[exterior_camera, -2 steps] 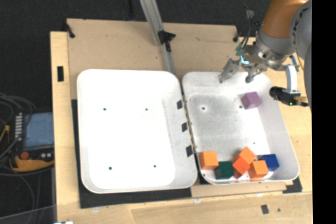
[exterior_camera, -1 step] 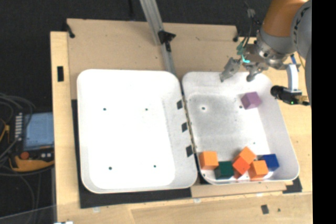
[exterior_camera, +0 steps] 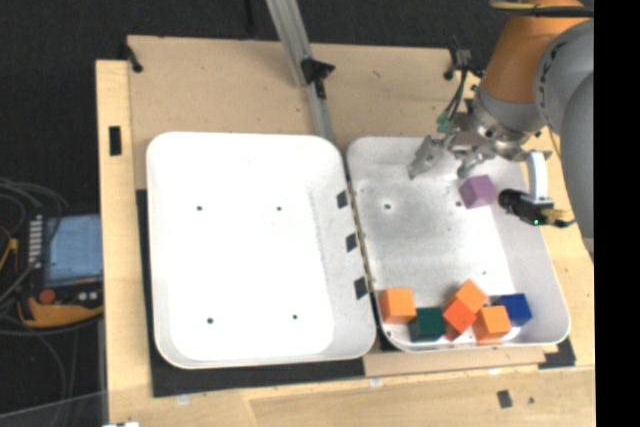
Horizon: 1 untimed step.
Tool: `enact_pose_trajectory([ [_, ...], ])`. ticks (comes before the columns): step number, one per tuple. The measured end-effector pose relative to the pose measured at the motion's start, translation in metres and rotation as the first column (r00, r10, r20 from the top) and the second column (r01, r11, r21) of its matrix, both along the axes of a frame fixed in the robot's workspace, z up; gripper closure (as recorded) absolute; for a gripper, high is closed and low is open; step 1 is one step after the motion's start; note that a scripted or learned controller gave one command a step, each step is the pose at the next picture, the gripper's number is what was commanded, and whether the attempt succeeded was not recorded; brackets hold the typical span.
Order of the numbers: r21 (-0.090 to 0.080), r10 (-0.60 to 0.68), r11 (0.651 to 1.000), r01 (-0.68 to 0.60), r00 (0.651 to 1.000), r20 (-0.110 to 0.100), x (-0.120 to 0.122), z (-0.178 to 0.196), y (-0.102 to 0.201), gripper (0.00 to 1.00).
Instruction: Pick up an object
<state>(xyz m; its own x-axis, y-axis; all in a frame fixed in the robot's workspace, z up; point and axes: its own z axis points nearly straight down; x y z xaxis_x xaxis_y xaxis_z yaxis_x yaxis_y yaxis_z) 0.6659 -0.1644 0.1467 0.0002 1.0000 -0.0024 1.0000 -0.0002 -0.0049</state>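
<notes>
The arm (exterior_camera: 535,55) enters from the right side of the bench (exterior_camera: 230,80) and reaches over the far part of the right bin (exterior_camera: 420,235). An orange band sits above the grey wrist. The gripper (exterior_camera: 450,158) hangs over the bin's far edge, with one grey finger (exterior_camera: 425,157) angled out toward the bin's far-left corner. Whether the claw is apart or together cannot be told from this view, and nothing is visibly clamped between its tips.

A purple block (exterior_camera: 478,190) lies on the bin floor just beside the gripper, toward the bin's right edge. It is pale violet, roughly cubic, and slightly rotated against the bin walls.

The remaining blocks cluster along the near edge of the right bin: an orange block (exterior_camera: 398,303) toward the near-left corner, a dark green block (exterior_camera: 429,323) beside it, two further orange blocks (exterior_camera: 462,305) (exterior_camera: 491,322) touching each other, and a blue block (exterior_camera: 515,308) toward the near-right corner.

The left bin (exterior_camera: 250,245) lies alongside, touching the right bin along their shared edge.
</notes>
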Motion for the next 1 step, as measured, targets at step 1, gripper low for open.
enact_pose_trajectory([
  [1,0.000,0.001,1.000,-0.001,1.000,0.002,-0.0006,-0.0519,-0.0008,0.00],
])
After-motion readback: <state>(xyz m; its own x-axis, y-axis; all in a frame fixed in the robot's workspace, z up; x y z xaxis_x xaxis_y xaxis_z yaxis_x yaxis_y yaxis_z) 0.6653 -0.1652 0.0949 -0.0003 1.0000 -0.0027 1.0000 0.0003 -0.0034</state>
